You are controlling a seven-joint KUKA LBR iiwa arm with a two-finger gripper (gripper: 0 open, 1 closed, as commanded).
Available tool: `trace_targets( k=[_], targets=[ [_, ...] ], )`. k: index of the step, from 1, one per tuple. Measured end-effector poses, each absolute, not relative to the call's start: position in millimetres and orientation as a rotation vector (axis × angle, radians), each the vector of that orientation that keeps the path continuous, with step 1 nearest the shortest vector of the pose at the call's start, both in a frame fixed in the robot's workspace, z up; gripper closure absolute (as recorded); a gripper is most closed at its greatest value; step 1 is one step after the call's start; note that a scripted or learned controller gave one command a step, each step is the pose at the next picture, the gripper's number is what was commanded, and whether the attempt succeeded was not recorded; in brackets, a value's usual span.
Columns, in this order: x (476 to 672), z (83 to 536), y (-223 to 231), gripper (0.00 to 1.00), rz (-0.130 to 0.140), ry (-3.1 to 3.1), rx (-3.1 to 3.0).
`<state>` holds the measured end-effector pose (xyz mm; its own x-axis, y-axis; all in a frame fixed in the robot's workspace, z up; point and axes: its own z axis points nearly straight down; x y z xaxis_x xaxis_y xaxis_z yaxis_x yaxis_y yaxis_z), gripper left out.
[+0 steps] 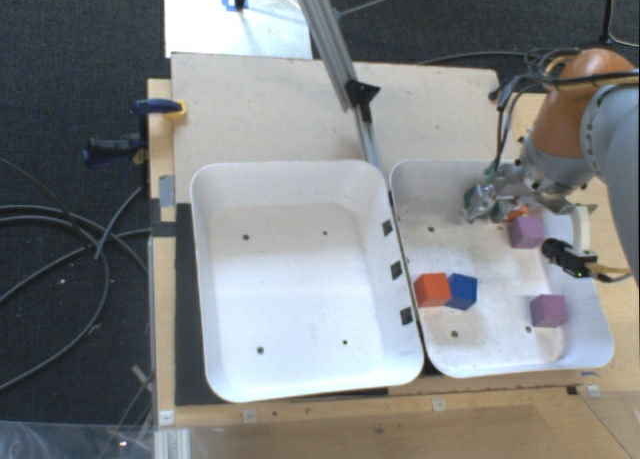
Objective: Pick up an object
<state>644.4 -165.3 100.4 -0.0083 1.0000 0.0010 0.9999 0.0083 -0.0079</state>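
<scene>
the gripper (484, 199) is seen low over the right bin (590, 347), beside a purple block (525, 231); whether it is parted or closed cannot be told. an orange block (432, 289) touches a blue block (462, 290); another purple block (547, 310) lies apart.

right bin (580, 352) holds four blocks: orange cube (432, 290) touching blue cube (462, 291) near its left wall, purple block (547, 311) lower right, another purple block (525, 231) upper right.
</scene>
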Motion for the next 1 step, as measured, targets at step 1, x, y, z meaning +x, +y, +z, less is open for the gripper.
trace_targets(
  k=[1],
  targets=[
    [664.4, 91.6, -124.3, 1.00, 0.083, -2.194, -2.190]
  ],
)
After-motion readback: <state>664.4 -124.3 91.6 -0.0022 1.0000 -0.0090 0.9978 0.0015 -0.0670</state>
